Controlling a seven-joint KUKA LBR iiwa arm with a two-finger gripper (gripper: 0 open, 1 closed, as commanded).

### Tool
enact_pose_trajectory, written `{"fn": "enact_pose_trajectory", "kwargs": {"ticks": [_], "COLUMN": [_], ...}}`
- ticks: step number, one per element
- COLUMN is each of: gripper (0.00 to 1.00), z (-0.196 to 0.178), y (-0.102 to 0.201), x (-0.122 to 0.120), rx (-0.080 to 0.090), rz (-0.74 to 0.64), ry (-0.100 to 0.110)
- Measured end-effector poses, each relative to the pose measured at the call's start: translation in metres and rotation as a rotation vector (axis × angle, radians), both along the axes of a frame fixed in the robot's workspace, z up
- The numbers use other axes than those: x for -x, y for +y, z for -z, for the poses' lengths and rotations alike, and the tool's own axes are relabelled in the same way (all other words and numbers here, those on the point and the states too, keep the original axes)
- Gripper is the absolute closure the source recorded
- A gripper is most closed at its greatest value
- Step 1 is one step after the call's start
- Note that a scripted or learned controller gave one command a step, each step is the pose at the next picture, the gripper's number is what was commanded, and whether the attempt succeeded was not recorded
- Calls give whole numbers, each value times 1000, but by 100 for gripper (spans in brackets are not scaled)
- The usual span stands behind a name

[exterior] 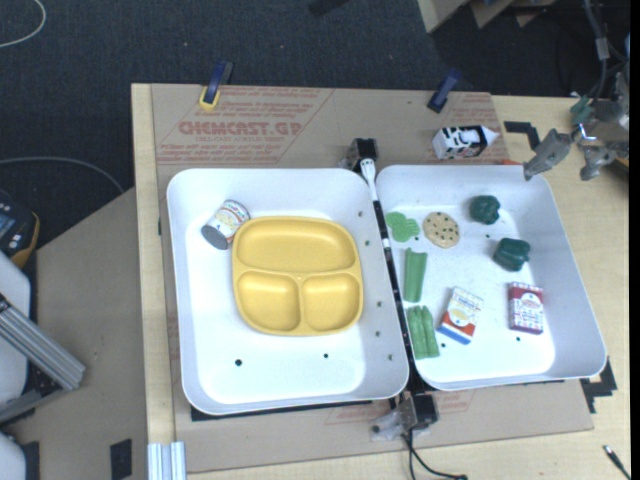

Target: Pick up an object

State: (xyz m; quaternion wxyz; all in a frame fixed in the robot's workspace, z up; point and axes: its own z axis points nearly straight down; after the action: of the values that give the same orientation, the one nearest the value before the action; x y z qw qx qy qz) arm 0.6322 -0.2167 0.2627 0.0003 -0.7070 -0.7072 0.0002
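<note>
At the upper right of the view, the gripper [565,153] hangs over the tabletop [300,128] just beyond the far right corner of the right bin [570,268]. Its two fingers are spread apart, one [541,155] reaching toward the bin's corner and the other [592,160] to its right, and nothing sits between them.

Inside the right bin lie the loose objects. A dark green pepper [485,208] sits near the far wall, and a second dark green piece [512,253] lies just nearer the camera and slightly right of it. A round cookie [440,229] rests left of the pepper, with a light green leafy piece [403,227] beside it by the bin's left wall. A green stalk [415,274] lies with its long axis running from far to near, and a second green stalk [422,330] lies below it on much the same line, tilted a little. A small white carton [460,316] with orange and blue print lies to the right of the stalks, turned at a slant. A red box [526,307] lies further right, its long axis running far to near.

The left bin [200,348] holds a yellow divided plate [297,273] in its middle, and a small can [225,223] lies on its side, touching the plate's far left edge. A black-and-white cow toy [464,141] stands on the tabletop beyond the right bin, left of the gripper.
</note>
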Motion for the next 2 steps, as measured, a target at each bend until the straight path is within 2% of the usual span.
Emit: {"fn": "enact_pose_trajectory", "kwargs": {"ticks": [1, 2], "gripper": [0, 0], "z": [58, 106], "y": [7, 7], "x": [-5, 4], "rx": [-1, -2], "rz": [-1, 0], "ry": [4, 5]}}
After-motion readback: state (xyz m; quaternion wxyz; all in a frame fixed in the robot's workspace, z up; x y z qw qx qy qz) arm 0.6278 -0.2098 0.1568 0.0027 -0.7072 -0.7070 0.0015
